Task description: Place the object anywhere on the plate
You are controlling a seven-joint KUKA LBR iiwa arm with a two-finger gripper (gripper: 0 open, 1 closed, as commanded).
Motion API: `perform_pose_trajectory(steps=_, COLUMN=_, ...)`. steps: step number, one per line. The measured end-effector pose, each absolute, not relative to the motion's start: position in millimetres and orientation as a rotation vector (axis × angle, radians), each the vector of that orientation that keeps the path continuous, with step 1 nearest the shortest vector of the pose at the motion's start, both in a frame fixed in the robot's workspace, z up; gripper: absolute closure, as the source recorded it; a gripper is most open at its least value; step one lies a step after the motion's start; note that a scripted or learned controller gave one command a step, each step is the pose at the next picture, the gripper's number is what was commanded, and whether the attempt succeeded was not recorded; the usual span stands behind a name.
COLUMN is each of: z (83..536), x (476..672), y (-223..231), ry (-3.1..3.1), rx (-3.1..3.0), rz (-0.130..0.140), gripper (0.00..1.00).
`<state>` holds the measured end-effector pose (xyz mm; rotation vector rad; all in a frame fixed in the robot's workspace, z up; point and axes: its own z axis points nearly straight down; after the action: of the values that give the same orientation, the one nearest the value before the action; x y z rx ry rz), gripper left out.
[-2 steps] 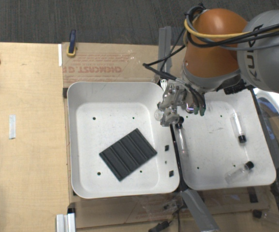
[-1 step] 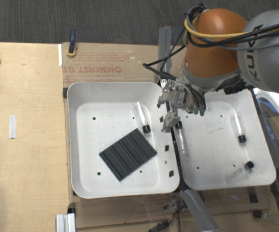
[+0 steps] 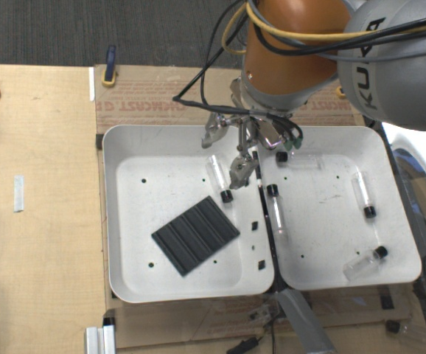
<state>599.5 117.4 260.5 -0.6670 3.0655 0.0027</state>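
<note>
A dark grey ribbed plate [image 3: 195,234] lies flat and turned at an angle in the left bin [image 3: 124,198]. A clear tube with a black cap [image 3: 219,177] lies in the left bin just above the plate's upper corner. My gripper [image 3: 242,167] hangs over the divider between the bins, right beside that tube's right side. Another capped tube [image 3: 275,206] lies along the divider in the right bin [image 3: 323,168]. Two more clear tubes [image 3: 363,193] [image 3: 365,264] rest near the right bin's right side. Nothing can be made out in the gripper.
Small black bits [image 3: 255,226] [image 3: 262,264] lie near the divider. The arm's orange band [image 3: 294,28] and cables loom over the bins' back edge. A blue clamp [image 3: 110,63] sits at the cardboard's back left. The wooden bench [image 3: 36,198] stretches to the left.
</note>
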Motion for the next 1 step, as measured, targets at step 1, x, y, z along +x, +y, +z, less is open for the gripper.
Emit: perform_pose_trajectory(steps=1, z=269.8, x=601.0, y=115.6, ry=3.065, rx=-0.655, rz=0.006, gripper=1.0)
